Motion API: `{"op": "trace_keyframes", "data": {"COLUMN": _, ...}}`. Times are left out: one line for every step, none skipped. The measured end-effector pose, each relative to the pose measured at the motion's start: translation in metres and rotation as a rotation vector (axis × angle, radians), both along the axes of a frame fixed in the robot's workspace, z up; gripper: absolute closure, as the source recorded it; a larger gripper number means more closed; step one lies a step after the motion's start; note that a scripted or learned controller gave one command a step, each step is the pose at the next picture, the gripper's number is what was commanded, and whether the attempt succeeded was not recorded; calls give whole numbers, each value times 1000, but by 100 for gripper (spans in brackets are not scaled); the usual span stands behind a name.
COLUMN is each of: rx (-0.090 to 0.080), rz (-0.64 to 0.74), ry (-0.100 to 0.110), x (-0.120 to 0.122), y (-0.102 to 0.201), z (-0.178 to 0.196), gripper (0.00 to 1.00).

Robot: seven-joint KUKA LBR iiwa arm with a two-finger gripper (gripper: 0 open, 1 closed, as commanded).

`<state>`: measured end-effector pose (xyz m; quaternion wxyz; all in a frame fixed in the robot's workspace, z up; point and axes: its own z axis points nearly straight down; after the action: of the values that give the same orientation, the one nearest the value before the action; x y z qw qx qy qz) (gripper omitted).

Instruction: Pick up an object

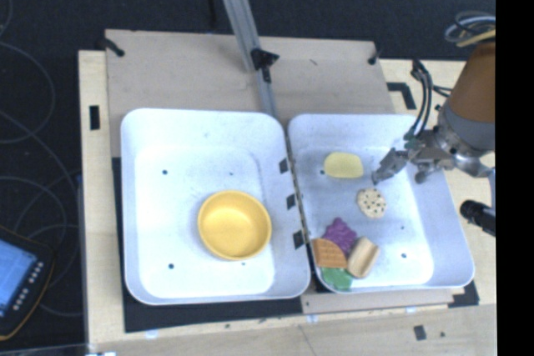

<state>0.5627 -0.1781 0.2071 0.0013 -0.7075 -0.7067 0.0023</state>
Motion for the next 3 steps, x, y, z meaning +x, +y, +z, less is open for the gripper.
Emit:
{"op": "trace_keyframes", "data": {"rx": 0, "rz": 0, "ry": 0, "x": -2, "y": -6, "z": -62, "gripper": 0}}
{"op": "trace_keyframes", "data": {"rx": -2, "rz": -1, "ry": -5, "x": -2, "y": -7, "z": -108, "gripper": 0}}
{"op": "trace_keyframes", "data": {"rx": 0, "rz": -7, "ry": -10, "x": -1, "y": -8, "z": -95, "gripper": 100}}
